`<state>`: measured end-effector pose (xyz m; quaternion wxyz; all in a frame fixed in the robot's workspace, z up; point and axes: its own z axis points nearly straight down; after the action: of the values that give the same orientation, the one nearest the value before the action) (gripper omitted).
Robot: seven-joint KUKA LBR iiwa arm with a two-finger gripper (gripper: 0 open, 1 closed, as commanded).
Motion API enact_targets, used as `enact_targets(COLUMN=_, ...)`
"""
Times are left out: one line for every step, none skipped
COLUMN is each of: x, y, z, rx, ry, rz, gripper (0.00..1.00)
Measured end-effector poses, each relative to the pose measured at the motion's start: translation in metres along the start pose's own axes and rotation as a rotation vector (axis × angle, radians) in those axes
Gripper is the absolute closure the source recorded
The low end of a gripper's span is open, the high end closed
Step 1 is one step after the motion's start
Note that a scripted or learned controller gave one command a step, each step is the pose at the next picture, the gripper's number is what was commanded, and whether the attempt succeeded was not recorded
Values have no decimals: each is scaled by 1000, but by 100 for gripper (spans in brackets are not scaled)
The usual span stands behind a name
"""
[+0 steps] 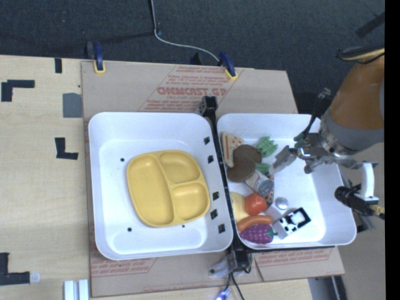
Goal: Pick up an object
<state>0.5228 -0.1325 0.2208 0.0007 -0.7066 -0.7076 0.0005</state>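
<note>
— Where's the gripper [282,159]?
— Over the right bin [325,227], just right of the brown round toy [245,160]; whether its fingers are apart, I cannot tell.
— And other objects?
— Green piece [267,146] behind the toy; tomato [255,203] and grapes [257,233] in front.

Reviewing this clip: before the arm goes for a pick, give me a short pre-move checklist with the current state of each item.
1. Objects available in the right bin: ok; purple grapes, tomato, brown round piece and green piece lie clustered along its left side.
2. Hand positioned over the right bin: ok, near the cluster.
3. Anything between the fingers: cannot tell.
4. Targets separated enough for a clean grasp: not ok; the pieces touch or overlap.
5. Left bin contents: ok; yellow divided plate lies flat inside.
</note>
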Motion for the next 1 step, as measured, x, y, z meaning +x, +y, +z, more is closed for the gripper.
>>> enact_targets(x=-18, y=-13, z=116, rx=11, ry=2, rz=3, gripper=0)
